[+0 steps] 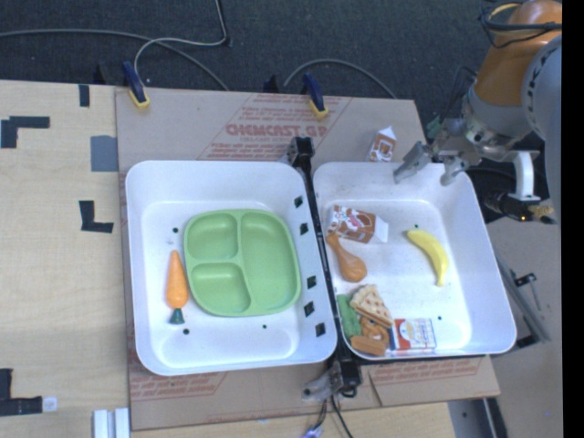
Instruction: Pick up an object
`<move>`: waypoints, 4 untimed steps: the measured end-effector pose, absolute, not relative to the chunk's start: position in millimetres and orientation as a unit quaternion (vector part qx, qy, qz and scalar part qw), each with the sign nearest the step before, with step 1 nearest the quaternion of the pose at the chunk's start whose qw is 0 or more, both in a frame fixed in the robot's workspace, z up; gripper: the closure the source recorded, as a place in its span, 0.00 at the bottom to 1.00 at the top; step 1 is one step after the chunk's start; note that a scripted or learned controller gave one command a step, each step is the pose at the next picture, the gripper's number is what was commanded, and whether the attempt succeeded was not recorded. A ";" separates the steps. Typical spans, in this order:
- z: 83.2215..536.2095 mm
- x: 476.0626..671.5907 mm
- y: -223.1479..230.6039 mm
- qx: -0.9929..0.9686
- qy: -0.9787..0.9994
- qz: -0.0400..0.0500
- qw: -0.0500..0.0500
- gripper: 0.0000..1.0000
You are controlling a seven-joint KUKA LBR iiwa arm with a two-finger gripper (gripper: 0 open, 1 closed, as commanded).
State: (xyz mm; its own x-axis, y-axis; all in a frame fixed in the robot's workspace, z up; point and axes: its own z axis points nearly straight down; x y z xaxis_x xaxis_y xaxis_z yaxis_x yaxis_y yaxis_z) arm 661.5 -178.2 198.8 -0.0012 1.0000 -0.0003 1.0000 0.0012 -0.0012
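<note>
My gripper hangs open over the far right corner of the right bin, its two grey fingers spread with nothing between them. Below it in that bin lie a yellow banana, a brown-and-white packet, a drumstick, a waffle wedge, a hot dog and a small red-and-white carton. The banana is the nearest of these to the fingers, well apart from them.
The left bin holds a green divided plate and an orange carrot beside it. A small milk carton stands on the cardboard behind the right bin. Blue clamps and cables sit at the back.
</note>
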 end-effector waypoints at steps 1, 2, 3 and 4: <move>149.3 546.1 -214.6 -0.707 -0.707 0.001 0.001 0.00; 87.1 594.4 -218.0 -0.707 -0.708 -0.001 -0.002 0.00; 97.0 595.0 -218.9 -0.707 -0.708 0.000 -0.004 1.00; 112.3 617.6 -143.6 -0.706 -0.708 0.000 0.001 1.00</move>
